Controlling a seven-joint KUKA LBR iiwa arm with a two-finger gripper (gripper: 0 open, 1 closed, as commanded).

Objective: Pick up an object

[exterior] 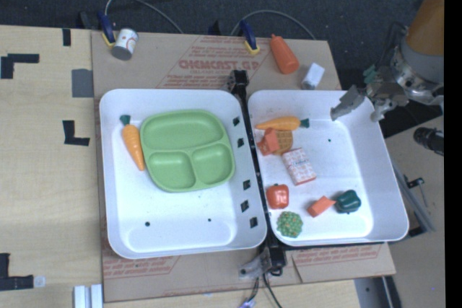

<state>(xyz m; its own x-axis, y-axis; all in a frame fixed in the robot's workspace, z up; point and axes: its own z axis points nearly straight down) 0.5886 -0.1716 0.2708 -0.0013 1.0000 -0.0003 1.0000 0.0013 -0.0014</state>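
Two bins (115,155): side by side on the counter (43,155).
Tool (361,103): over the right bin's far right rim, carrying nothing; finger spread impossible to tell.
Targets: toy foods clustered left and near, carrot (278,124) closest, likely easiest.
Left bin: green tray (188,149).

A: Both bins (115,155) are white. The left one holds a light green tray (188,149) and an orange carrot (133,144) with a dark green top.

B: And the right one?

A: An orange carrot (278,124), a red-and-white patterned box (299,166), a red pepper (278,195), a speckled green broccoli (290,224), and a dark green piece (348,201).

B: The arm?

A: Grey claw (357,103), orange band (426,25) above. The desk (43,155) is pale wood with black marks.
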